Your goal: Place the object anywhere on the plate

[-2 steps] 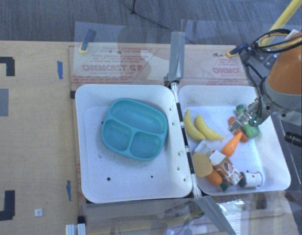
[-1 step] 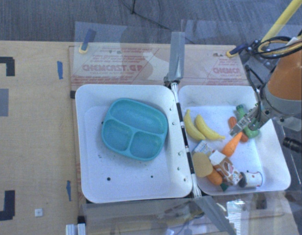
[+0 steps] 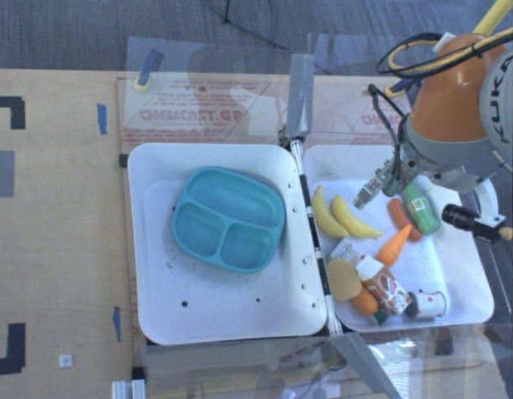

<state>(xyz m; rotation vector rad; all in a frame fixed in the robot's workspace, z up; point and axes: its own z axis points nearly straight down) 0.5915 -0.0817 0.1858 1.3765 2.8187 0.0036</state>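
A blue plate (image 3: 229, 219) with three compartments lies in the left white bin (image 3: 152, 256), with nothing on it. In the right bin (image 3: 471, 283) lie two yellow bananas (image 3: 327, 214) (image 3: 353, 217), an orange carrot (image 3: 395, 244), a green bottle (image 3: 421, 209) and other small items. My gripper (image 3: 381, 188) hangs over the upper middle of the right bin, just right of the bananas and left of the green bottle. It is open and I see nothing held between its fingers.
A tan round piece (image 3: 344, 279), a small white-capped bottle (image 3: 382, 285) and a white cup (image 3: 429, 303) crowd the right bin's front. A raised ridge (image 3: 306, 223) divides the two bins. The arm's orange band (image 3: 451, 90) looms over the right bin's back corner.
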